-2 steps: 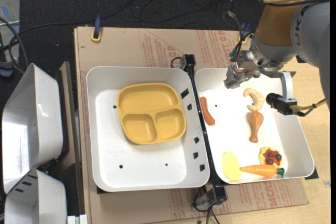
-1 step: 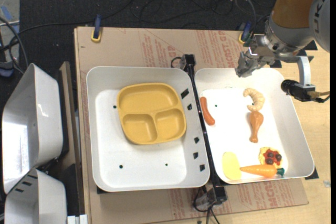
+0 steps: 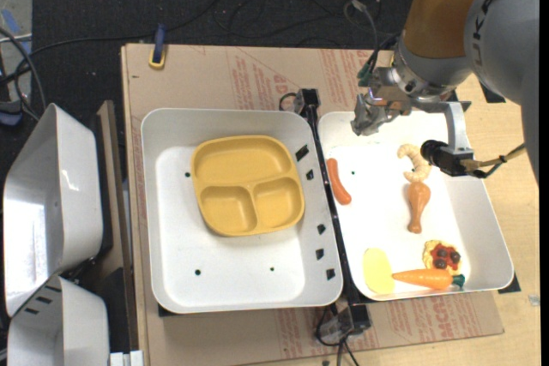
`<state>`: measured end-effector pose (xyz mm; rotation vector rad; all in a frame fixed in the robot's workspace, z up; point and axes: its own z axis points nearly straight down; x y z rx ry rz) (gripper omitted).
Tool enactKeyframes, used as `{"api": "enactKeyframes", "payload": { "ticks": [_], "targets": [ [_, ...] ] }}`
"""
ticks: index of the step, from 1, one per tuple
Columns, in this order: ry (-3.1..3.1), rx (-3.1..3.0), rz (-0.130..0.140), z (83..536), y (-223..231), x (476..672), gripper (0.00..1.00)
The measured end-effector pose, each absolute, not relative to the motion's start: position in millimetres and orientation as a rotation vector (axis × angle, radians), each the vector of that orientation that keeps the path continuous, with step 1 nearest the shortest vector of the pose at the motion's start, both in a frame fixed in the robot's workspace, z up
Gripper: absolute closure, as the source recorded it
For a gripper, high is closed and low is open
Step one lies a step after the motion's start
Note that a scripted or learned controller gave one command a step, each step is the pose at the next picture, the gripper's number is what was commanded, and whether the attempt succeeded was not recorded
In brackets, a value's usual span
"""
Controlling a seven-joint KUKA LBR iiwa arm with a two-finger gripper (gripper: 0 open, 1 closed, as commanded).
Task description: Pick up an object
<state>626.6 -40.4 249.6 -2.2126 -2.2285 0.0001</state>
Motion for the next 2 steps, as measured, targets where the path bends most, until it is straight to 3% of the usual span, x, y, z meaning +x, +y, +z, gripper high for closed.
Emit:
{"api": "enactKeyframes", "payload": {
  "ticks": [1, 2],
  "targets": [
    [-2.230, -2.211, -0.002, 253.4, 14.9, 624.2, 1.00],
    [-2.228, -2.211, 0.002, 235.6, 71.3, 609.6, 1.00]
  ]
}}
